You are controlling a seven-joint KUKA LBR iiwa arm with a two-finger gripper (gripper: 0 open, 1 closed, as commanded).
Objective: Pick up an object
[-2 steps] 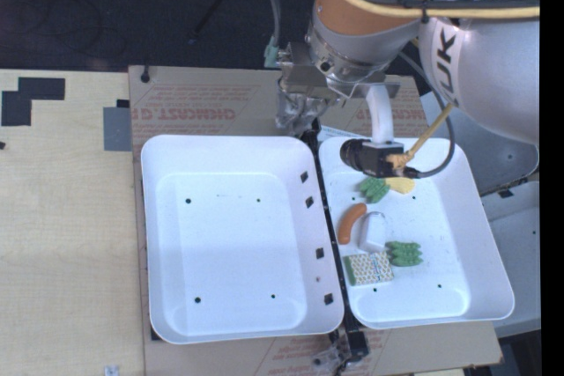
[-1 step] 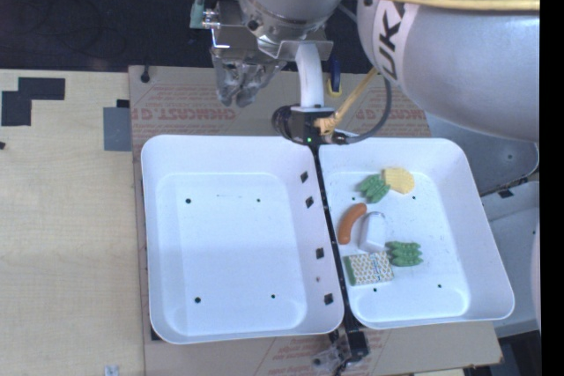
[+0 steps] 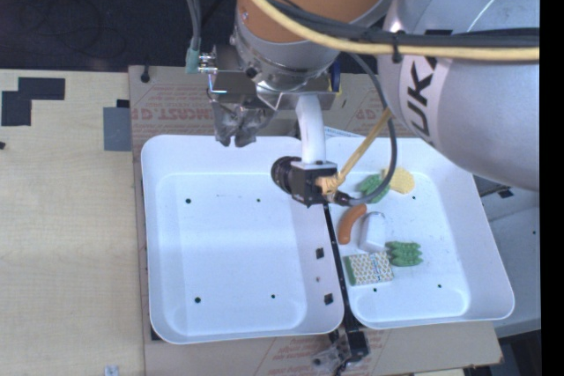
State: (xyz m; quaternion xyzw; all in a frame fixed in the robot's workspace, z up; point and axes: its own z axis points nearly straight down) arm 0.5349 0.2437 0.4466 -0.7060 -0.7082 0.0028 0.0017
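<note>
My gripper [image 3: 239,136] hangs high over the far rim of the left bin [image 3: 176,189], shut, with nothing between its fingers. The objects lie in the right bin [image 3: 458,277]: an orange sausage-shaped piece [image 3: 351,223], a green piece [image 3: 372,185] beside a yellow piece [image 3: 402,181], a white piece [image 3: 374,233], a second green piece [image 3: 404,254] and a patterned flat square [image 3: 367,269]. All of them lie to the right of the gripper and nearer the front.
The big grey arm and its orange band cover the top right of the view and the far right corner of the right bin. A thin divider gap [image 3: 333,260] runs between the bins. The wooden bench [image 3: 62,233] stretches left.
</note>
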